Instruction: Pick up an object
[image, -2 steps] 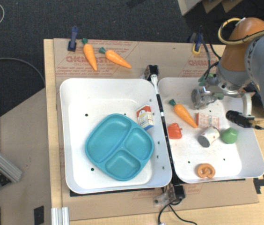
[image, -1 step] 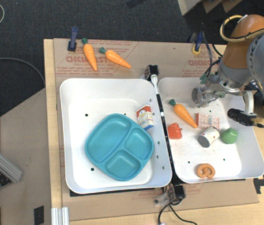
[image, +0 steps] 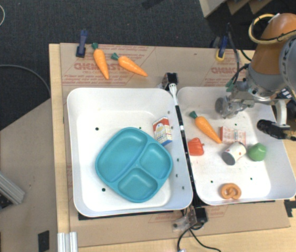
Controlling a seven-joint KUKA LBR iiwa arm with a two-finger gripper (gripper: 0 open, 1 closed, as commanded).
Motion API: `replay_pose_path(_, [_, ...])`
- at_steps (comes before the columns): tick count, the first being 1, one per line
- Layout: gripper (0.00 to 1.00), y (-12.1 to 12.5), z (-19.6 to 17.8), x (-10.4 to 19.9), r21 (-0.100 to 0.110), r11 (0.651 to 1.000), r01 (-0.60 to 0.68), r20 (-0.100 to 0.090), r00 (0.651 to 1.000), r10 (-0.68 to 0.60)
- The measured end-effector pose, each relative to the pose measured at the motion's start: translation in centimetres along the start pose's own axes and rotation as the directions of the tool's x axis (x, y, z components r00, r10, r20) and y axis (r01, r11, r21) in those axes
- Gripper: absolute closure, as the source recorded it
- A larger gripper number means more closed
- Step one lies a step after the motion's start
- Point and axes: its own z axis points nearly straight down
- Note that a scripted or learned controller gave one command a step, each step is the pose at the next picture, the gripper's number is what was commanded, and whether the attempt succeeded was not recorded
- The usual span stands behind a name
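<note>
End effector (image: 226,107), finger state indiscernible, hangs upper right of the frame over the right bin (image: 274,190). Candidate objects lie below-left: carrot (image: 207,127), cup (image: 234,153), green ball (image: 256,151). Risk: the round pieces may roll from a grasp.

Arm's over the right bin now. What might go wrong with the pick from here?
1. The hand sits near the bin's back area, with the carrot closest but lying at a slant; a descent could clip or roll it.
2. The pink packet, white cup and green ball crowd together, so a grasp there may nudge neighbours.
3. The ball would likely roll off if touched off-centre.
</note>
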Motion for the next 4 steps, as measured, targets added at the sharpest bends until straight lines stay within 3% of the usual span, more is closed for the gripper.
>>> replay_pose_path(4, [1.0,0.0,-4.2,0.0,-0.01,1.0,0.003,0.005,1.0,-0.003])
